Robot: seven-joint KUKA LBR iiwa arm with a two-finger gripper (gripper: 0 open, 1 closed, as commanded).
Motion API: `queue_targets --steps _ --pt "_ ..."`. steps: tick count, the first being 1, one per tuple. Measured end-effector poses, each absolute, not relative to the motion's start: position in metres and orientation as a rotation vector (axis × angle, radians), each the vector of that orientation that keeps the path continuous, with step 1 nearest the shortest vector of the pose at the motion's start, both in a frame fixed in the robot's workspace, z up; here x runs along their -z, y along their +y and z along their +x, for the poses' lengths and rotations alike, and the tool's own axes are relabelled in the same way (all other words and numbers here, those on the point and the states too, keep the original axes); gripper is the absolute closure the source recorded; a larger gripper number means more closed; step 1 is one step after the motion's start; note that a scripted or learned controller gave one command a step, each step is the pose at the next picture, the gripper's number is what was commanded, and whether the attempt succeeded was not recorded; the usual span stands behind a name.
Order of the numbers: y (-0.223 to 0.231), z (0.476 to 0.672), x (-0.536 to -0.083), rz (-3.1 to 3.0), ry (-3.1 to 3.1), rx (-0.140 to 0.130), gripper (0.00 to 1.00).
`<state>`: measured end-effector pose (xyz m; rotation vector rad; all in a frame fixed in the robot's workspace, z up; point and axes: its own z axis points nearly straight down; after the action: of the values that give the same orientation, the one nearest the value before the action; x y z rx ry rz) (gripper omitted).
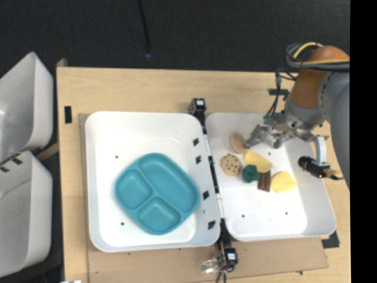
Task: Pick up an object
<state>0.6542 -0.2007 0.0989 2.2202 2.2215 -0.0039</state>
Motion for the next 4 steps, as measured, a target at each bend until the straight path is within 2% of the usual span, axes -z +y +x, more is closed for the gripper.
queue_targets --steps 1,3,4 --pt "-0.202 0.656 -0.114 2.213 2.218 0.000 1.00" --pt "-0.209 0.656 -0.243 2.211 2.219 -0.007 1.00" --pt "-0.210 0.657 -0.281 2.214 2.221 -0.004 1.00"
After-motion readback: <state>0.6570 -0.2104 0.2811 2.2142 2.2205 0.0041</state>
